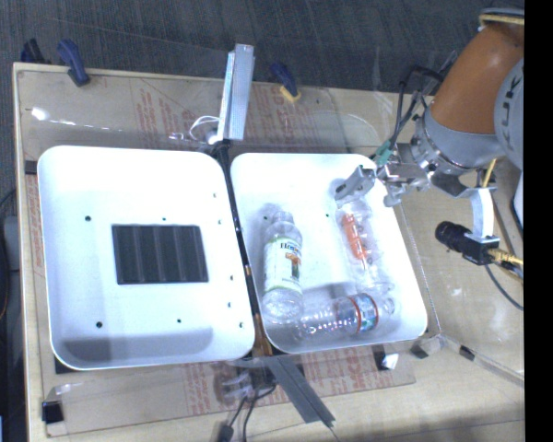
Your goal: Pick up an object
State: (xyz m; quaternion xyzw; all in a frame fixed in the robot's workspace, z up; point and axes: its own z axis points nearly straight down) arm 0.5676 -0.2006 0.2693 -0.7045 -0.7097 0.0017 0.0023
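Note:
Three clear plastic bottles lie in the right bin (249,178). One with a white and green label (282,261) lies lengthwise near the bin's middle. Another with an orange label (359,239) lies along the right side. The third (343,313) lies crosswise at the front, with a blue and red label. My gripper (354,183) hangs over the bin's back right corner, just above the cap end of the orange-label bottle. I see nothing held in it.
The left bin (74,182) holds a flat black ridged block (159,253) near its middle. A metal bar (237,90) stands at the back between the bins. Blue clamps (72,60) grip the bench's back edge.

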